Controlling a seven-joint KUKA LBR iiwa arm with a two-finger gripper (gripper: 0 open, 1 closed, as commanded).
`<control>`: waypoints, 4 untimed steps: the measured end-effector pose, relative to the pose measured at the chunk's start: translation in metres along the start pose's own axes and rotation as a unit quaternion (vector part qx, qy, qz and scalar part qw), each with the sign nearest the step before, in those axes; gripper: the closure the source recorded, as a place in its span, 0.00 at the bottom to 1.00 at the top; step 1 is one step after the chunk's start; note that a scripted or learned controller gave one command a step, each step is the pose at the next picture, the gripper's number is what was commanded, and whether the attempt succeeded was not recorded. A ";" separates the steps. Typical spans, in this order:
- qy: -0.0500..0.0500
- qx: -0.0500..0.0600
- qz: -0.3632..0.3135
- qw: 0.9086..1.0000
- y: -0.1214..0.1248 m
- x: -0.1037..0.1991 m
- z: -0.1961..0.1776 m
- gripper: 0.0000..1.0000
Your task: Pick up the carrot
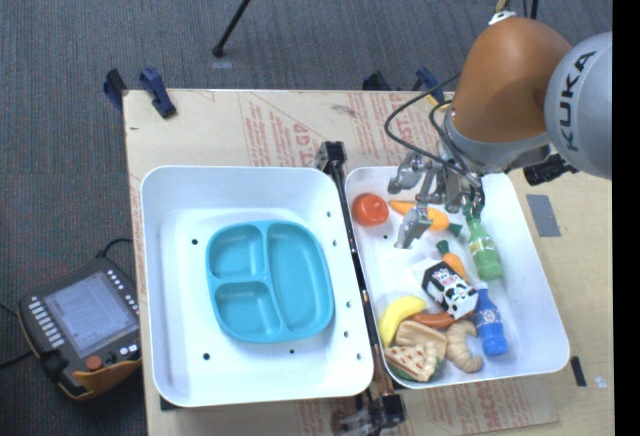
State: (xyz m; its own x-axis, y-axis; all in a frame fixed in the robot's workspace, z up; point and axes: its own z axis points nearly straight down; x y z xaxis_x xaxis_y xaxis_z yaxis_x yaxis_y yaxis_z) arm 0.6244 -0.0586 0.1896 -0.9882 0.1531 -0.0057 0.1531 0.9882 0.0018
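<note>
The grey arm (pixel 590 104) with its orange band (pixel 505 79) reaches in from three o'clock and hangs over the upper part of the right bin (pixel 535 264); its gripper (pixel 425 216) hangs low over the bin's twelve o'clock end, with the metal fingers (pixel 410 229) pointing down; whether the fingers are spread or pressed together cannot be told, since cables and the wrist crowd the view. An orange piece that looks like the carrot (pixel 428 216) lies right at the fingertips, just to the three o'clock side of a round orange-red tomato-like toy (pixel 370 209); whether it sits between the fingers cannot be made out. A second small orange piece (pixel 455 264) lies near the bin's middle, at about five o'clock from the gripper. A green bottle (pixel 485 252) lies toward the bin's three o'clock wall; a black-and-white carton (pixel 448 290) sits near the middle, touching a blue bottle (pixel 490 324) on its four o'clock side. At the six o'clock end a banana (pixel 400 314), a waffle-like wedge (pixel 415 359) and a tan pastry (pixel 462 344) crowd together. The left bin (pixel 170 224) holds a blue divided plate (pixel 270 281) near its centre; both bins rest on the cardboard-covered worktop (pixel 250 124); a teach pendant (pixel 82 322) lies on the floor at nine o'clock.
</note>
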 end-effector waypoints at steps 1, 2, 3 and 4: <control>0.004 0.000 0.013 1.000 -0.036 -0.015 0.103 0.00; 0.003 0.001 -0.003 1.000 -0.075 0.064 0.101 0.00; 0.001 0.000 0.037 0.999 -0.001 0.000 0.001 0.00; 0.004 0.001 -0.006 1.000 -0.042 0.001 0.103 0.00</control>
State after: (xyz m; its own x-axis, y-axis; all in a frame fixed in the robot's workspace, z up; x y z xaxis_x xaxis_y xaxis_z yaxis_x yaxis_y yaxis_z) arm 0.6174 -0.1000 0.0868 -0.9899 0.1418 0.0024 0.1418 0.9899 0.0007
